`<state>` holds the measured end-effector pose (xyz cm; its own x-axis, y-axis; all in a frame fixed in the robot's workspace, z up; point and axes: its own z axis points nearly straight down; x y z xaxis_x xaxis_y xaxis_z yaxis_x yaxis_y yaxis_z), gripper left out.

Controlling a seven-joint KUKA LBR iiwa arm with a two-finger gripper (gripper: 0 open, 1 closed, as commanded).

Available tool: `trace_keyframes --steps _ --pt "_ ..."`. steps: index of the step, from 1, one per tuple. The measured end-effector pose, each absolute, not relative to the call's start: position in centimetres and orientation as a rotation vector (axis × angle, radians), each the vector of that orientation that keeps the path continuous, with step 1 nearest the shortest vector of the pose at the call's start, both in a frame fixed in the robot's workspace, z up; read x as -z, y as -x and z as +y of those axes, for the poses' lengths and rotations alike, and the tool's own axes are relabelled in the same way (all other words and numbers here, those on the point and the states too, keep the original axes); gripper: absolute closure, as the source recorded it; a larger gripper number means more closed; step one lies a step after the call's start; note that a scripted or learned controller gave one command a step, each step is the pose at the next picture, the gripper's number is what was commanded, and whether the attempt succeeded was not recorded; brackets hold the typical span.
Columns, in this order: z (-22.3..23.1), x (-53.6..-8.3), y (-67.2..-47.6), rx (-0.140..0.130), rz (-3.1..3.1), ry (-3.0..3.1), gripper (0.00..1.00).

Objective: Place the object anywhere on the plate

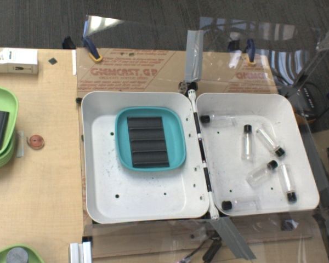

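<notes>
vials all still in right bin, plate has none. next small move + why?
Probably bring the arm in over the right bin and line up above the vial lying apart near its middle. The teal plate in the left bin bears only its dark ribbed insert, and that vial has free space around it, unlike the pair by the wall.

Two bins sit side by side on the bench (38,201). In the left bin (98,196) lies a plate (178,141), toward its back, with a ridged block (148,141) on it. The right bin (230,169) holds several vials (247,142) scattered about, most toward its right half, one near the front-left corner.
</notes>
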<state>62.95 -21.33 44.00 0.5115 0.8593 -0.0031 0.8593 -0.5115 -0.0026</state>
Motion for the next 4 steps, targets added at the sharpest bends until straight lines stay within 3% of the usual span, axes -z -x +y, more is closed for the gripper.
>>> trace_keyframes --steps 3,4 --pt "-21.3 -44.0 -63.0 -0.006 -1.552 2.731 0.0" --pt "-21.4 -43.9 -66.0 -0.008 -1.406 2.807 0.0"
